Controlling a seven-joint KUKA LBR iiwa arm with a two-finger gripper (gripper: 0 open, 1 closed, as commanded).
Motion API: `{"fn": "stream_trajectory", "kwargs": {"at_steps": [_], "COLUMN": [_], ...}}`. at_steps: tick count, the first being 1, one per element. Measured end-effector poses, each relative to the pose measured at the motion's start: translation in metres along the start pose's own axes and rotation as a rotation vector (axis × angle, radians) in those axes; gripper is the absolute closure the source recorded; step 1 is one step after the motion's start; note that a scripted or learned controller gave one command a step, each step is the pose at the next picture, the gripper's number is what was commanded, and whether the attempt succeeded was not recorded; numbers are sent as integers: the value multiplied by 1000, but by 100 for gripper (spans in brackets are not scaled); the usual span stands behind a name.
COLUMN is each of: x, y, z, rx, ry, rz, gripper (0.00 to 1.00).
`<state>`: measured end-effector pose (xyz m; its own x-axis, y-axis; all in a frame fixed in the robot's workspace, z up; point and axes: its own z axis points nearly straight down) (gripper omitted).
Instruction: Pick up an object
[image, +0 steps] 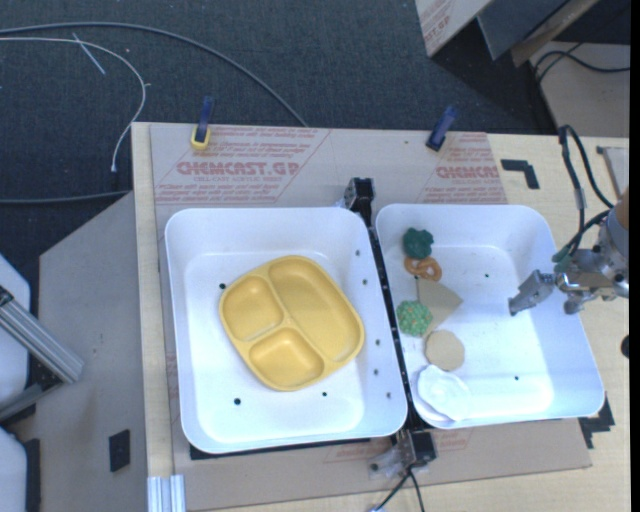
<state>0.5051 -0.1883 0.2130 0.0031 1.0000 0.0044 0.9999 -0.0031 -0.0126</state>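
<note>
A dark grey carpet covers the floor, and on it stands a light wooden bench (300, 150) with red print, two blue clamps at its far edge and thin cables trailing across the carpet on the left. In the camera view, two shallow white bins sit side by side on the bench. The left bin (190, 330) holds a yellow tray (290, 322) with three sections. The right bin (560, 380) holds a row of small toys down its left side: a dark green bushy piece (418, 241) farthest away, then an orange ring (424, 268), a tan wedge (438, 297), a light green bumpy ball (414, 318), a round tan cookie (445, 350), and a white soft lump (443, 393) nearest, at the bin's corner. The gripper (528, 296) hangs over the right part of the right bin, well apart from the toys, with nothing between its fingers; whether they are open or closed cannot be told from here. Any of the toys could be the thing to pick up. They all look small and light. The cookie looks flat and stiff, so pinching it across its edges seems best. The white lump looks squashy and may slip or fold. The toys lie close together, so a grab could bump a neighbour.
</note>
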Motion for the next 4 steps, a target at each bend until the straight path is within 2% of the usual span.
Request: {"fn": "stream_trajectory", "kwargs": {"at_steps": [1,3,4], "x": [0,-7,-7], "y": [3,1,1], "z": [-6,117,129], "rx": [-11,-6,-9], "ry": [-3,-1,-1], "rz": [-3,-2,-3], "gripper": [0,0,0]}}
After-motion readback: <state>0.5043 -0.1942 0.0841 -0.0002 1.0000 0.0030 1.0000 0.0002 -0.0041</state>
